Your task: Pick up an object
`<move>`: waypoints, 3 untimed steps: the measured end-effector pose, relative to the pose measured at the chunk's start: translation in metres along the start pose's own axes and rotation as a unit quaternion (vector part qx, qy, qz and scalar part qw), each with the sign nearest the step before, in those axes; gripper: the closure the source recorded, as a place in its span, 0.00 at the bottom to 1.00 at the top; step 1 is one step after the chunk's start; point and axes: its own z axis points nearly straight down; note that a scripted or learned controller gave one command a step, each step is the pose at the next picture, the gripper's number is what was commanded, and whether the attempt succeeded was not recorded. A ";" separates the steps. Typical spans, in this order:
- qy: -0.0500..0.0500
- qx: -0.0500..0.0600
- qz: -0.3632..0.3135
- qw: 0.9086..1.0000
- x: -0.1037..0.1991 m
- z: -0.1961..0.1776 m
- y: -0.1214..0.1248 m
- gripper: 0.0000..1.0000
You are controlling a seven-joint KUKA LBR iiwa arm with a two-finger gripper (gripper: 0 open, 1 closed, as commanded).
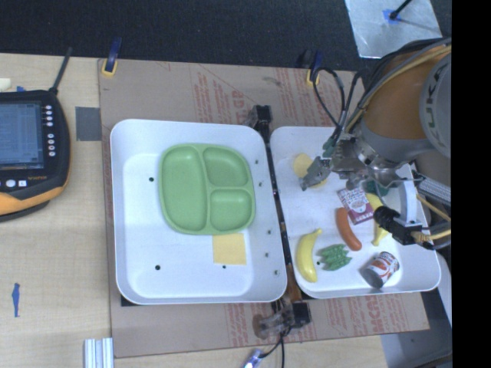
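Note:
The right bin (291,205) holds a yellow banana (308,254), a green vegetable (334,257), an orange-red sausage (347,228), a red and white packet (356,203), a small can (381,268) lying on its side and a yellow piece (303,164) at the back left. My gripper (314,175) hangs over the back of this bin, just right of the yellow piece, its grey fingers pointing left and down. Nothing shows between them. The grey and orange arm covers the bin's back right corner.
The left bin (130,205) holds a green divided plate (207,188) and a flat yellow square (229,248) in front of it. A teach pendant (27,152) lies on the bench at far left. Clamps sit between the bins at back and front.

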 end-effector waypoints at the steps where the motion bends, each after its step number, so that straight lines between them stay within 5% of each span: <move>1: 0.000 0.000 0.001 1.000 -0.072 -0.023 0.004 0.00; 2: 0.000 0.001 -0.001 1.000 -0.068 0.101 -0.044 0.00; 3: -0.001 0.001 -0.002 1.000 -0.069 0.091 -0.044 1.00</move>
